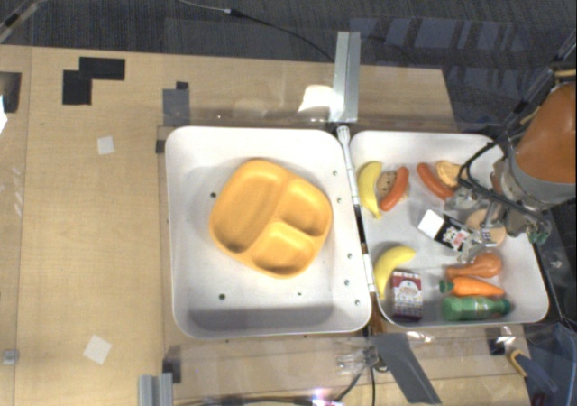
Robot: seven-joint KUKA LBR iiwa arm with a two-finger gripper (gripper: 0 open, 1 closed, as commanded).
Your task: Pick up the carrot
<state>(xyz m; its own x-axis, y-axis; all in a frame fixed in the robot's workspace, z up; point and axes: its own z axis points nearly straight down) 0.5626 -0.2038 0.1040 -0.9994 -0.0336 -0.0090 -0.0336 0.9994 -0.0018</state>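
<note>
The left bin (180,215) holds a yellow tray (270,216). The right bin (532,300) holds bananas (370,186), hot dogs (393,189), a red box (407,294), a green bottle (475,308) and the carrot (478,287), near the front right corner. The gripper (476,222) hangs above the carrot; I cannot tell its grip.

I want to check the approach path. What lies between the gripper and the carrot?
In the camera view, an orange-brown toy piece lies between the gripper and the carrot, right above the carrot.
</note>
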